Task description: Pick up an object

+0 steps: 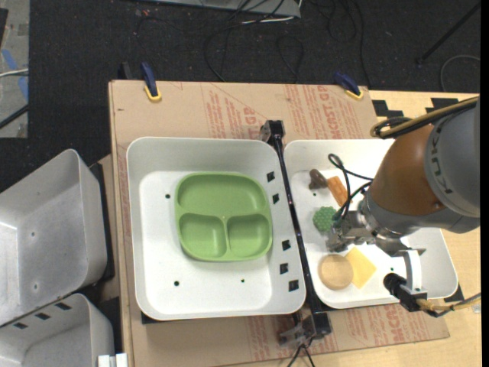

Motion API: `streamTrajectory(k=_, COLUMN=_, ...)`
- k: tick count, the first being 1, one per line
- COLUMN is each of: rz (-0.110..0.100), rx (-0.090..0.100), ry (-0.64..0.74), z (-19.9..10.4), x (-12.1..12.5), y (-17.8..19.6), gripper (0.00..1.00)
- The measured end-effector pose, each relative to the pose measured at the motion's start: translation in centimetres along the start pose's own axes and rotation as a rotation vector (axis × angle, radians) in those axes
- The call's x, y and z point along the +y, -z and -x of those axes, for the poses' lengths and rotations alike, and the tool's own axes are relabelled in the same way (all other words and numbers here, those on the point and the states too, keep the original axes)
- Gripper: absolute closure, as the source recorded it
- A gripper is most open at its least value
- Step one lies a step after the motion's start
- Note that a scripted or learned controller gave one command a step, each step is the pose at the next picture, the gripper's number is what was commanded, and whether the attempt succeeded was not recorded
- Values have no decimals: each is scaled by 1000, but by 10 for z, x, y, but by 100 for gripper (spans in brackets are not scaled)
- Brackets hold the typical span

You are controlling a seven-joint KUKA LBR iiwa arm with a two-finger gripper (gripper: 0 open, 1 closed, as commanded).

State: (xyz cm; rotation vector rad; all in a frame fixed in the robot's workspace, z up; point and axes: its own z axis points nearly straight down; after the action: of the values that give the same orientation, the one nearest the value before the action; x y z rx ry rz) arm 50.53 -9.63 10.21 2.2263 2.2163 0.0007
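1. A green divided plate (225,216) lies in the left bin (145,228).
2. In the right bin (306,155), green broccoli (325,219) sits just left of the hand (345,237).
3. Whether the hand is open or closed cannot be told.

Robotics lab: clamped cardboard bench (229,102), loose cables (306,29).

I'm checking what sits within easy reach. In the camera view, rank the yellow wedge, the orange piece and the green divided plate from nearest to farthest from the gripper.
Measured from the gripper:
1. Yellow wedge, just below it in the right bin.
2. Orange piece, toward that bin's top.
3. Green divided plate, across the divider in the left bin.
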Motion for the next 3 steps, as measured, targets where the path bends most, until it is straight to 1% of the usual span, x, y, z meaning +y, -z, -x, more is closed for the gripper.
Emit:
streamTrajectory(k=1, rz=3, rx=-1, ry=6, z=-1, x=-6, y=60, gripper=100)
streamTrajectory(k=2, rz=2, rx=-1, ry=8, z=-4, x=-2, y=102, gripper=100)
streamTrajectory(k=3, rz=3, rx=-1, ry=9, z=-4, x=-1, y=132, gripper=100)
